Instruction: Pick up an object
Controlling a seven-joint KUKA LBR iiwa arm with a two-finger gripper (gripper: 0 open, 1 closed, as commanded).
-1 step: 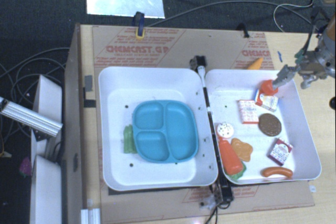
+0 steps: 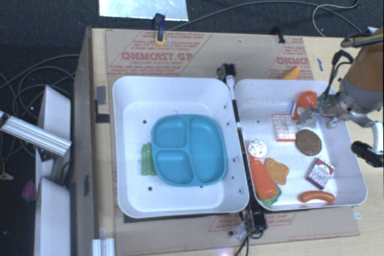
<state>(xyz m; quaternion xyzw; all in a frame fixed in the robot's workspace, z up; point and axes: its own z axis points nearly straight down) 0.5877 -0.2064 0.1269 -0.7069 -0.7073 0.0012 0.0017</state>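
Dark carpet around a cardboard-topped bench (image 2: 180, 48), two white bins side by side, left bin (image 2: 129, 129) with a blue divided plate (image 2: 188, 148), right bin (image 2: 354, 180) with toy food — carrot (image 2: 263, 179) lengthwise near-to-far, sausage (image 2: 317, 196) left-to-right, gripper (image 2: 317, 110) over the far right corner beside a red-orange item (image 2: 306, 99), grip state unclear.

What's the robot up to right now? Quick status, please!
Hand low in right bin, beside red-orange toy. Nothing visibly held. Brown round piece just below it.

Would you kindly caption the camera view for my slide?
Grey arm's gripper hovers by a brown round cookie in the right white bin; blue divided plate fills the left.
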